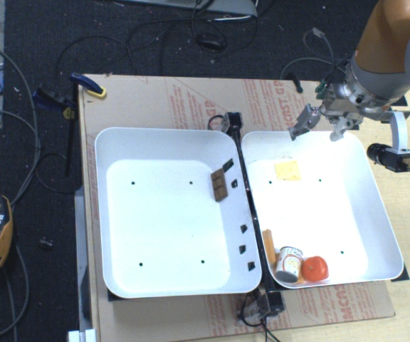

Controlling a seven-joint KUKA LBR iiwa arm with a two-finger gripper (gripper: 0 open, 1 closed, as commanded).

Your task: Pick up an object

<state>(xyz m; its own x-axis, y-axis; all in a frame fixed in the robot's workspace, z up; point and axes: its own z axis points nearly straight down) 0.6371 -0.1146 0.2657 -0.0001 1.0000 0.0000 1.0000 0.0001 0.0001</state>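
Bench with two white bins: left bin (119,219), right bin (376,212). Arm (390,34) enters from the right and is poised over the far edge of the right bin; the gripper (321,125) hangs above the rim there, jaws spread wide apart, nothing between the fingers (303,124). Judged progress: early, approach stage only. No object is grasped or lifted; descent, closure and lift all remain. No target is named, so candidates are logged in order of size. Brown block (220,185) in the left bin, against its right wall: long axis runs roughly near-to-far, tilted slightly. Can (288,261) in the near corner of the right bin, lying on its side; axis appears to run diagonally with one end facing the camera, though small enough that this is uncertain. Orange stick (268,246), just left of the can along the bin's left wall, long axis near-to-far. Red ball (315,268), just right of the can, round, no axis to speak of. Yellow square (286,170), flat on the floor in the far part of the right bin, edges about parallel to the walls, no clear long axis. The yellow square is nearest the gripper, so likely the next target, but flat and probably hard to pinch.
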